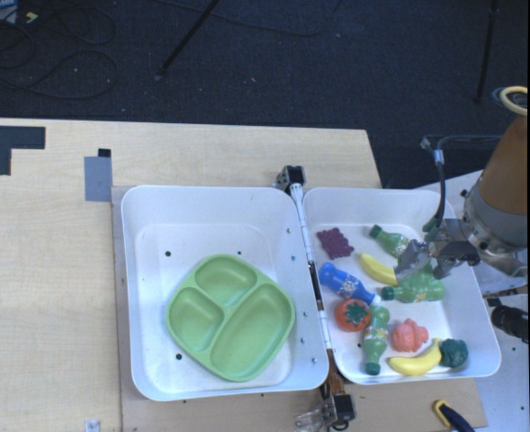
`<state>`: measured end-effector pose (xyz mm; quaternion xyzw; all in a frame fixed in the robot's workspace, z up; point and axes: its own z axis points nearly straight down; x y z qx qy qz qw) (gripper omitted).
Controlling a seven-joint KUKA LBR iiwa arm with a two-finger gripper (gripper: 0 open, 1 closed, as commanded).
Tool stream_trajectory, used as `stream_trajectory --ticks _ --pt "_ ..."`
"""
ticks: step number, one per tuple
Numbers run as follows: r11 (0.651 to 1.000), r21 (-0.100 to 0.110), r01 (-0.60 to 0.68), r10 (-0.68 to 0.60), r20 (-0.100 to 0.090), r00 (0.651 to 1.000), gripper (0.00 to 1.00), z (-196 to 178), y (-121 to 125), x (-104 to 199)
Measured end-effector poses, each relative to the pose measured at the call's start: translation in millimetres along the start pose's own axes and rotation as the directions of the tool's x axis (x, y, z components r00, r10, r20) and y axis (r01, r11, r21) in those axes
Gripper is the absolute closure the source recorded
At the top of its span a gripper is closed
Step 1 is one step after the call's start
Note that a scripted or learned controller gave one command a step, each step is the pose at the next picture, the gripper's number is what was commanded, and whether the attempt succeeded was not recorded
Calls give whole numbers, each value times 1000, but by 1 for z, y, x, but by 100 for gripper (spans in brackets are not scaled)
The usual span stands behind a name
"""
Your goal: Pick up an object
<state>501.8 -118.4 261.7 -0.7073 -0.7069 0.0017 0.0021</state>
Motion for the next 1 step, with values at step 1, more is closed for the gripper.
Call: stream_trajectory --ticks 1 --pt "1000 0 2 -2 0 1000 100 13 37 34"
